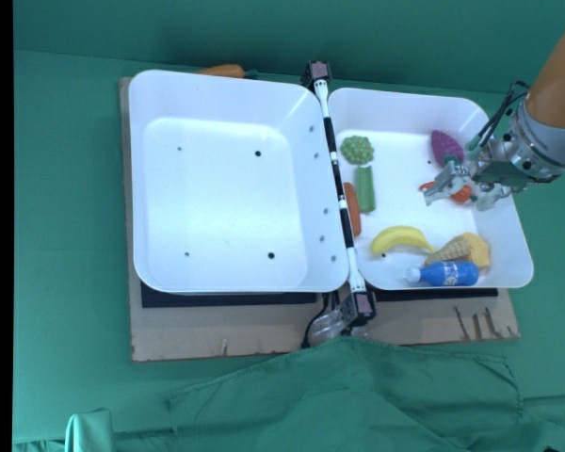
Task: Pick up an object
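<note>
1. Lighting bright and even, overall teal cast from the green cloth (66, 205) covering the desk.
2. Left bin (228, 182): floor glares near pure white at frame centre-left, surface detail washed out.
3. Right bin (494, 125): similarly bright, its inner walls shading slightly bluish.
4. Shadows soft; narrow dark strip under both bins' lower edges.
5. Focus moderate; small items read slightly soft. Hand (460, 185) at right of frame shows cluttered, low-detail edges.
6. Upper background darker green.
</note>
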